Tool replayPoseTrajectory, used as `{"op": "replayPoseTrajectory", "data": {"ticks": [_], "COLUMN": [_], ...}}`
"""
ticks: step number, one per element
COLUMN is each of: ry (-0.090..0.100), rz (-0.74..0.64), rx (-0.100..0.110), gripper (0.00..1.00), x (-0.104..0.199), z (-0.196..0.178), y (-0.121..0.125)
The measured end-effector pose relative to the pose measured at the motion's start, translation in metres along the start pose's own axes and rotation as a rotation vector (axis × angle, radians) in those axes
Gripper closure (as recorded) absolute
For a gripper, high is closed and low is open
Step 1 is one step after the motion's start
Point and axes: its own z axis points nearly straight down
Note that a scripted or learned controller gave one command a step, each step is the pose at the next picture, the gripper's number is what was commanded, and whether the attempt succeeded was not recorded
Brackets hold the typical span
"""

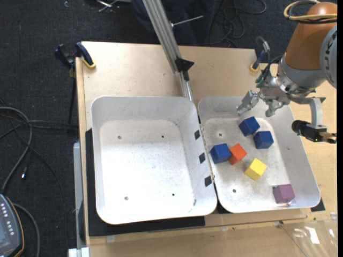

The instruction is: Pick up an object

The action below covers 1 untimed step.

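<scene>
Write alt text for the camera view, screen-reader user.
The arm's tool hangs open over the far end of the right bin, holding nothing. That bin holds three blue cubes, an orange cube, a yellow cube and a purple cube.

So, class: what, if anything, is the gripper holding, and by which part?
Nothing. The gripper is open above the right bin's far end, with no block between its fingers.

White bins (144,159): smooth plastic, faint sheen, dark-speckled. Surface (128,68): pale matt wood board. Coloured blocks (256,168): matt, smooth. Gripper (259,105): bare grey metal. Arm shell (308,36): glossy orange. Floor (37,20): dark rough carpet.
</scene>
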Motion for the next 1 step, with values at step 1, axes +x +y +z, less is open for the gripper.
{"op": "replayPoseTrajectory", "data": {"ticks": [1], "ry": [-0.006], "rz": [0.002], "rx": [-0.018], "gripper": [0.00], "x": [-0.0068], "z": [0.1032], "y": [0.0106]}}
